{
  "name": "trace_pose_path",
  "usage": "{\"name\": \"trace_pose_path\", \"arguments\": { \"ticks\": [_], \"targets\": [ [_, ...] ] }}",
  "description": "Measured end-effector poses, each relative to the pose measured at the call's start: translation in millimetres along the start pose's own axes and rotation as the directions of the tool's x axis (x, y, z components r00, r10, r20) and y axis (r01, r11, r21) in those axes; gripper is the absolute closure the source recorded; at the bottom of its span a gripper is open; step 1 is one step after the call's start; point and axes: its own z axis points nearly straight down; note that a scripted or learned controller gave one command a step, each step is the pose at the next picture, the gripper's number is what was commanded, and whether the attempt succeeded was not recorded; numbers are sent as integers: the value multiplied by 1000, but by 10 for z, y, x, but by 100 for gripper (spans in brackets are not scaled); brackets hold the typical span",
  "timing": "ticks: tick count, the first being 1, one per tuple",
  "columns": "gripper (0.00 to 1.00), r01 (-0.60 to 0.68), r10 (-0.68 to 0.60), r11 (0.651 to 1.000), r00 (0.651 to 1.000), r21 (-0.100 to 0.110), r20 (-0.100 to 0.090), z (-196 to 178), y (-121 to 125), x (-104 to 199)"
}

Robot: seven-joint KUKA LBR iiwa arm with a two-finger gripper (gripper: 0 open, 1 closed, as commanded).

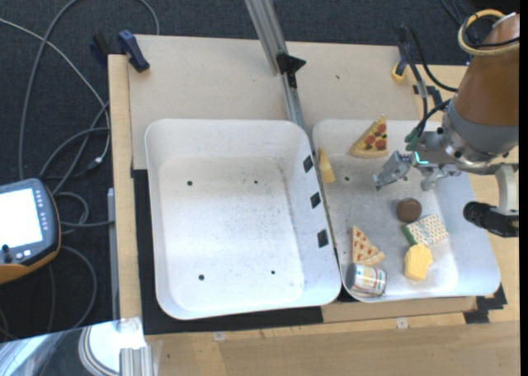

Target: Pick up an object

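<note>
the two-finger metal gripper (394,173) on the grey arm with the orange band (487,94) hangs over the right-hand shallow white bin (487,263), its tips reaching toward the bin's middle floor. the jaws stand apart with nothing between them; no object is held.

nearest the jaws, just below and to their right, lies a small round brown lump (408,209), apart from the tips. in my judgement this is the likeliest pick, since it sits on bare floor with room either side for the fingers. above the jaws, near the bin's far wall, rests a toy pizza slice with red spots (370,138). to the jaws' left, against the dividing wall, leans a small yellow block (327,166).

further below the jaws, a patterned teal and cream square (427,229) touches a yellow ridged toy shaped like corn (418,262); being packed together, they would be awkward to close on singly. lower left of the jaws sits a second pizza wedge (364,245), just above a small tin can lying on its side (366,280) at the near rim.

well to the left of the jaws lies the left-hand shallow white bin (165,160), showing speckled floor, plausibly the drop place.

the pick is not yet made.
</note>
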Motion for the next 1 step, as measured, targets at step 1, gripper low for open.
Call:
{"name": "trace_pose_path", "arguments": {
  "ticks": [1],
  "targets": [
    [0, 0, 0, 1000, 1000, -6, 1, -23, 10, 0]
  ]
}}
